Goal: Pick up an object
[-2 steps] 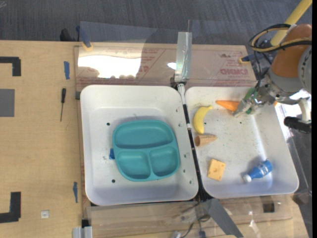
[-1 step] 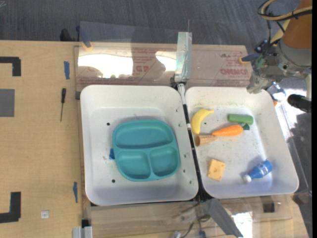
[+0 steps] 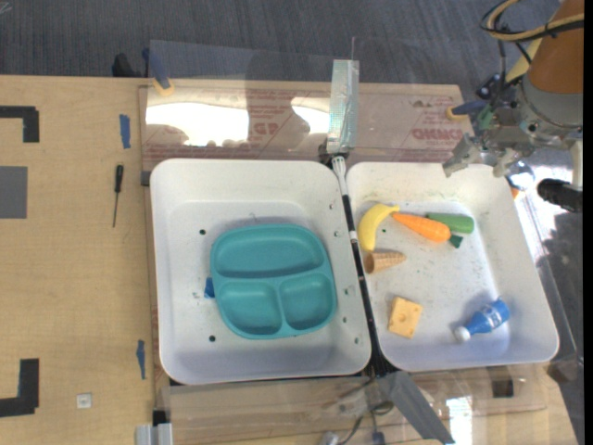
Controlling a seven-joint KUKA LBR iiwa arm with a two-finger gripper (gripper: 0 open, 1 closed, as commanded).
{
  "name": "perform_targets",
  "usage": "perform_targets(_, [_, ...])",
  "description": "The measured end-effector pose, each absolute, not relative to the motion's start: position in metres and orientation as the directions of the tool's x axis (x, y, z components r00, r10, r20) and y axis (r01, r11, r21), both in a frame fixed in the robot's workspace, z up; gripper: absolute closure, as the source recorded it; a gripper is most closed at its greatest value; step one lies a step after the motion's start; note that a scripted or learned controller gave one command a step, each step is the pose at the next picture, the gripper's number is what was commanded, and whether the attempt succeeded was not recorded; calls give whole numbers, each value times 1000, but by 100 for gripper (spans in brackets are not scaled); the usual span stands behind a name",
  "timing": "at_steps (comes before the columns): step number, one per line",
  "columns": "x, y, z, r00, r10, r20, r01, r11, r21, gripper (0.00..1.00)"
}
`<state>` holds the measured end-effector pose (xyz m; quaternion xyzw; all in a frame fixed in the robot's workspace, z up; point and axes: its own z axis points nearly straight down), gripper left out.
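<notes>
The blue bottle (image 3: 484, 320) and cheese (image 3: 405, 316) lie nearest you in the right bin (image 3: 533, 276); banana (image 3: 372, 224) and carrot (image 3: 422, 227) sit farther back. Your gripper (image 3: 484, 158) hovers over the far rim, fingers spread, holding nothing. Come straight down on the isolated bottle.

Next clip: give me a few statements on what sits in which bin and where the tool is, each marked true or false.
1. The teal tray lies in the left bin. True.
2. The banana lies in the left bin. False: it is in the right bin, near the divider.
3. The tool holds the carrot. False: the carrot lies on the bin floor, apart from the tool.
4. The blue bottle lies near the right bin's front right corner. True.
5. The cheese wedge rests on the teal tray. False: it is in the right bin.
</notes>
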<state>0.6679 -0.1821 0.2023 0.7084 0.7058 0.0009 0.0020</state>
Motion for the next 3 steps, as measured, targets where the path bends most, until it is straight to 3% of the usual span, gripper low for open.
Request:
perform_targets(1, [640,-142,88,-216,976,-2,976,216,6,0])
perform_targets(2, [641,-143,100,-215,977,-5,977,215,12,100])
perform_targets(3, [621,-58,190,-99,995,1,995,99,12,100])
